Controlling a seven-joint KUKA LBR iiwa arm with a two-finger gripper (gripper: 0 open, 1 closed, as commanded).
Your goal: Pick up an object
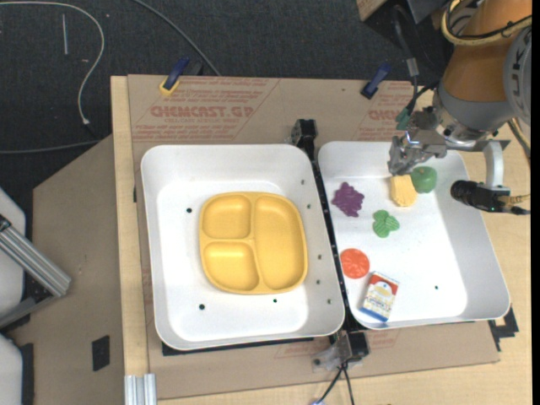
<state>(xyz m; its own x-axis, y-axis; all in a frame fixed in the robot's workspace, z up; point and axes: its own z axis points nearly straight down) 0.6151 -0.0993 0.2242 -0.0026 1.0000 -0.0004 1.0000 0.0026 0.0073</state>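
A: Your worktop [245, 108] is a brown board clamped at the back with blue clips, dark carpet beyond it, and two white bins side by side on it. Why is the left bin [169, 226] so bare?

B: It carries the yellow divided plate [253, 243] at its centre, likely as a place to set things down. All your pickable pieces sit loose in the right bin [472, 251].

A: Which one are you after?

B: Judging by the arm, the yellow block [405, 191]. Your gripper [407, 160] hangs just above it at the bin's far side, with the green round piece [424, 179] touching the block's right.

A: Are the jaws open?

B: I cannot tell from this angle. The purple cluster [348, 199], green clover shape [386, 223], orange disc [354, 263] and small carton [380, 296] lie apart, nearer you
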